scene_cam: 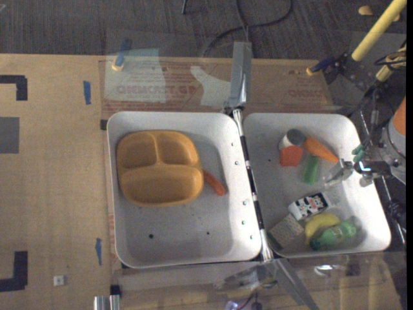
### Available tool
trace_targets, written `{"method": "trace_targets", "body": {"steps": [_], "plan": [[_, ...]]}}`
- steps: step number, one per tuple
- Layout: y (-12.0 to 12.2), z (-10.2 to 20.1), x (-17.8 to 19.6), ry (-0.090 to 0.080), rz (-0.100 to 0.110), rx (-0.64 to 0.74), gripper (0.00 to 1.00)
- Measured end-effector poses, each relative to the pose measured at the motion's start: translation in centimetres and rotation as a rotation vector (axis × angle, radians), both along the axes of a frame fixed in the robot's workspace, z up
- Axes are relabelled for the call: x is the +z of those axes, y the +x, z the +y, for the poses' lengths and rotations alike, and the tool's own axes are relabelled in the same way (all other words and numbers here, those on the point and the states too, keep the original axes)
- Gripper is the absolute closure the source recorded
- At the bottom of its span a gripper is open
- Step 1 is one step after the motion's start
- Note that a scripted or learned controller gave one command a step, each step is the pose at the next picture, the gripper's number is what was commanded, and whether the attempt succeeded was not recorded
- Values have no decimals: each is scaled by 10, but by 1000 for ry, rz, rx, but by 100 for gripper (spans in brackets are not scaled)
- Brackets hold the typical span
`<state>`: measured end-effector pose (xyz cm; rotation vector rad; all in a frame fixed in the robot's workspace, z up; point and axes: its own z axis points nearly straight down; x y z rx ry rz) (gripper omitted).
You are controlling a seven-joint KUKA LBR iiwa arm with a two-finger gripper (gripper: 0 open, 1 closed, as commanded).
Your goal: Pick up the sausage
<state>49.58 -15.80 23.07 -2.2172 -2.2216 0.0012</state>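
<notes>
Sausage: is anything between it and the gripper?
Yes. The sausage lies in the left bin beside the yellow plate; the gripper hangs over the right bin, so the bins' rims lie between.

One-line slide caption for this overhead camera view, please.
Gripper poised at the right bin's edge; the orange sausage lies in the left bin beside a yellow divided plate.

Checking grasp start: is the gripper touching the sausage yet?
Apart. The camera view shows the gripper over the right bin, while the sausage lies in the left bin beside the yellow plate.
</notes>
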Motion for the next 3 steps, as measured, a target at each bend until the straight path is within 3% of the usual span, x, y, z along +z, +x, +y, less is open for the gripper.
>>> {"method": "trace_targets", "body": {"steps": [1,2,3], "plan": [[23,92,-47,-1,1,-404,0],[114,56,-138,0,-14,-651,0],[115,57,-128,-1,-16,-647,100]]}}
